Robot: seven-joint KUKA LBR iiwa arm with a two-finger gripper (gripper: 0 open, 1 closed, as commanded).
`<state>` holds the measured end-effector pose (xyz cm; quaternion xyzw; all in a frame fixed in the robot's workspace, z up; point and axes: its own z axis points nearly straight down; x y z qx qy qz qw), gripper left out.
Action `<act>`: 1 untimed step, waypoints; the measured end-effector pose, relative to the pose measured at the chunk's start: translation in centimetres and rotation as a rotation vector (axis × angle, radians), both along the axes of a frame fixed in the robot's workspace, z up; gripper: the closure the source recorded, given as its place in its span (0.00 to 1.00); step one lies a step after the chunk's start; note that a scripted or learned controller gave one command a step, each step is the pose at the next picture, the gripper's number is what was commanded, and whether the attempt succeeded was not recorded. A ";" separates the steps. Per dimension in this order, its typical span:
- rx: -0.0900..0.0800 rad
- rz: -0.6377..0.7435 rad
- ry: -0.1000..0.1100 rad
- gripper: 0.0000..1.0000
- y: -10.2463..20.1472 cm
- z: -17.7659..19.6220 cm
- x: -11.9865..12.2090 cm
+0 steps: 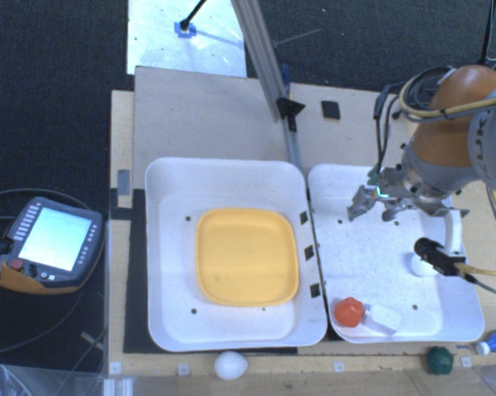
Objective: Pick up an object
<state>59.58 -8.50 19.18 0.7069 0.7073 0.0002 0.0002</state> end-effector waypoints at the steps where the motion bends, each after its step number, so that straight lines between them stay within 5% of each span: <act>1: 0.000 0.000 0.000 0.00 0.0 0.0 0.0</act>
